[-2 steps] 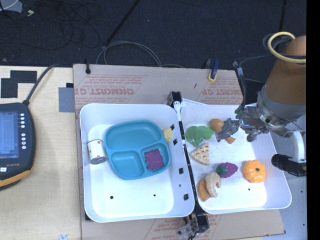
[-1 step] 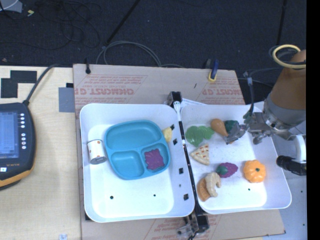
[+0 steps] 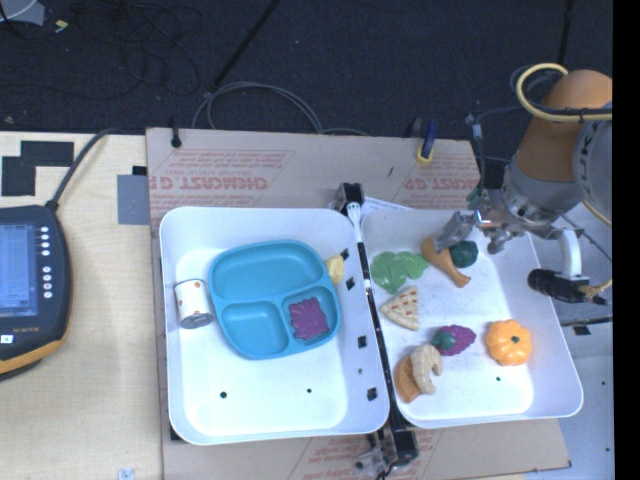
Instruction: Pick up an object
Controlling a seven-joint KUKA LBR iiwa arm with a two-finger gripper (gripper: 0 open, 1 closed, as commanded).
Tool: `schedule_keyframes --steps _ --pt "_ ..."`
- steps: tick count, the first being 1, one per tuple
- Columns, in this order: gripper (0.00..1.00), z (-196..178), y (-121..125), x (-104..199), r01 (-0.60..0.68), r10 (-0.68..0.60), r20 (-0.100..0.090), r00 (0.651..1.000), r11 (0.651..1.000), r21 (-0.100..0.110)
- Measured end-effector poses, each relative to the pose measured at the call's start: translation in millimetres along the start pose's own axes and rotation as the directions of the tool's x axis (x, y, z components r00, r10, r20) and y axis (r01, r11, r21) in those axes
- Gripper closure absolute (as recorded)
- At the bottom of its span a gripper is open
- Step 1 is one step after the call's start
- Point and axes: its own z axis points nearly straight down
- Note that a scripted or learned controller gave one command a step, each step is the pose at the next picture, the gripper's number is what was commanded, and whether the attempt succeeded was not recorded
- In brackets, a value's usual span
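Overhead, the right bin held the toy foods, and the gripper stood over its upper edge. The carrot lay just below it, long axis slanting down to the right (a dark green piece touched it). Whether the fingers were apart or together could not be told.

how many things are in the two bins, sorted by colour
Blue: 1, the divided tray
Purple: 2, a piece in the tray and the eggplant
Green: 1, leafy toy
Orange: 2, the pumpkin and the carrot
Tan: 2, the wedge and the bread-like piece
Yellow: 1, small piece
White: 1, the can
Total: 10
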Motion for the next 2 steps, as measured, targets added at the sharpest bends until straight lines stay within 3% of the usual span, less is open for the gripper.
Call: schedule_keyframes --steps 1,2 --pt "0.00 67.0 -3.6 -12.0 -0.004 0.004 -0.001 1.000 1.000 0.006" --pt "1.00 55.3 -6.1 -12.6 -0.005 0.005 -0.005 1.000 1.000 0.020"
